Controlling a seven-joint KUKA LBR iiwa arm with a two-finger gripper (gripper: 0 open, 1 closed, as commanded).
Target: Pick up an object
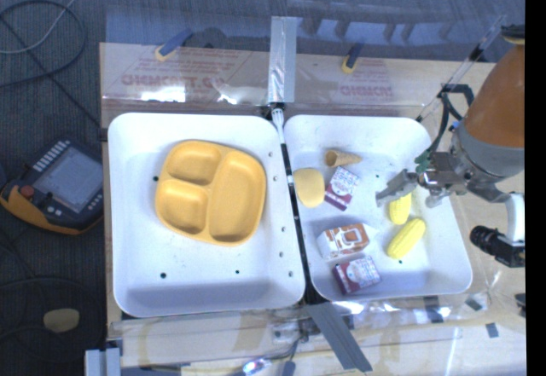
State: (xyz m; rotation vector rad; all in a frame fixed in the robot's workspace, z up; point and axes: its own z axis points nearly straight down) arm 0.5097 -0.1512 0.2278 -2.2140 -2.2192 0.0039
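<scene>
The right bin (444, 276) holds several small objects. A tan cone (342, 159) lies at the back, with a pale yellow round piece (309, 187) and a small purple-and-white carton (342, 187) next to it. An orange-and-white carton (344, 240) and a red carton (357, 273) lie nearer the front. A yellow corn cob (406, 238) and a small yellow piece (399, 211) lie at the right. My gripper (411, 195) hangs open just above the small yellow piece, with nothing between its fingers.
The left bin (136, 280) holds a yellow divided plate (211, 191). A metal divider strip (282, 59) stands behind the bins. A handheld pendant (55, 187) lies on the floor at the left. The arm's orange band (503, 101) rises at the right edge.
</scene>
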